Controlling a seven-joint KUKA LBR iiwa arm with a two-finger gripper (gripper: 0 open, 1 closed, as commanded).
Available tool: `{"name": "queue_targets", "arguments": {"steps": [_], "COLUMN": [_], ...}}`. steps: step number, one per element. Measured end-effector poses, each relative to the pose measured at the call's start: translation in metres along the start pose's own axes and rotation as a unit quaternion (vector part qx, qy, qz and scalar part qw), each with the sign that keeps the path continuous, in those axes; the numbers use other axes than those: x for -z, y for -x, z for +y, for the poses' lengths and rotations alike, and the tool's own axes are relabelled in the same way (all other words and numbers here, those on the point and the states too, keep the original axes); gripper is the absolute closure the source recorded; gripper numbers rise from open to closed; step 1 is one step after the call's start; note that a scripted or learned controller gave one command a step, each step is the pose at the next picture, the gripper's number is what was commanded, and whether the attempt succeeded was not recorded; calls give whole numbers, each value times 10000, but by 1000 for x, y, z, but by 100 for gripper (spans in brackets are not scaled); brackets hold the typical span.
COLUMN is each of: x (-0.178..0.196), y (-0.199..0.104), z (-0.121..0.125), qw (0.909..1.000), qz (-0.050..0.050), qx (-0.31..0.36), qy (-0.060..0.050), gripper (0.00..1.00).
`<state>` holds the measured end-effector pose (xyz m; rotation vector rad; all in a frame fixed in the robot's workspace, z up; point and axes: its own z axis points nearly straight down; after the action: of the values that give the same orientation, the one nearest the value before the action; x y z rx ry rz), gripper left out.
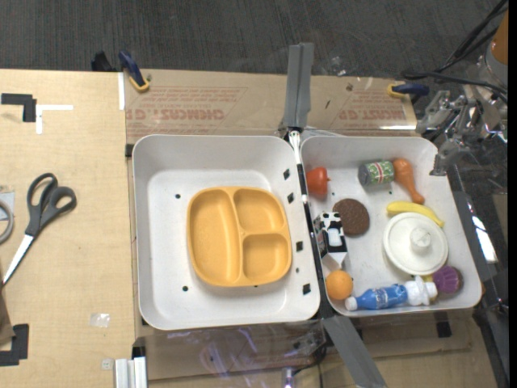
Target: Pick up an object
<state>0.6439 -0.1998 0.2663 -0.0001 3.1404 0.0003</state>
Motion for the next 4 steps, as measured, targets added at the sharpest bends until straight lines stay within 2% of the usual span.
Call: {"name": "queue_targets", "arguments": {"steps": [1,2,3,4], "x": [-135,-169,-173,-176], "y": [3,-6,6,-22], "z": [-2,9,49,99], "qw": [9973,9940,9913,9898], "qz": [-38,-60,-24,7], "qx": [-740,-1093,-1318,-1428], "qy": [-10,-12,-2,-3], "gripper": [0,0,0,0]}}
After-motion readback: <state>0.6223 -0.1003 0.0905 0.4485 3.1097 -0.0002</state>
